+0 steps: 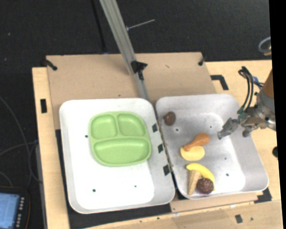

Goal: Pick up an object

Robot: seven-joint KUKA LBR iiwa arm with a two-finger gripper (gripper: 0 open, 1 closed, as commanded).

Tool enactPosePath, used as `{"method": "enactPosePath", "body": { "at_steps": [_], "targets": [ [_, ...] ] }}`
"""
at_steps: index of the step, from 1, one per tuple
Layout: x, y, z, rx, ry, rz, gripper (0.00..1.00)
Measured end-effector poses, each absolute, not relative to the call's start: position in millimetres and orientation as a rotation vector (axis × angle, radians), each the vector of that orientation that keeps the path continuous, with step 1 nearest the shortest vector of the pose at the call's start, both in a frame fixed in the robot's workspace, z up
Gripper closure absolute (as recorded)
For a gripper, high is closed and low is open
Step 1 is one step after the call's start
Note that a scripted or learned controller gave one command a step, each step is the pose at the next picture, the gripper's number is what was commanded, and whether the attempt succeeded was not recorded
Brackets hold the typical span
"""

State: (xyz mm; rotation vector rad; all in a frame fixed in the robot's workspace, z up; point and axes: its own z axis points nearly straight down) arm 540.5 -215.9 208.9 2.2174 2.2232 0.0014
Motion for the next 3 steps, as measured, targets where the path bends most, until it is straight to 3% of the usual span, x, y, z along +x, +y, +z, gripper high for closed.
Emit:
{"method": "enactPosePath", "body": {
  "at_steps": [1,3],
  "targets": [
    [540.6,-215.8,209.0,2.218,2.223,0.002,0.00],
    [533.1,-215.4,123.2,2.223,2.221,-0.004,0.00]
  ]
}}
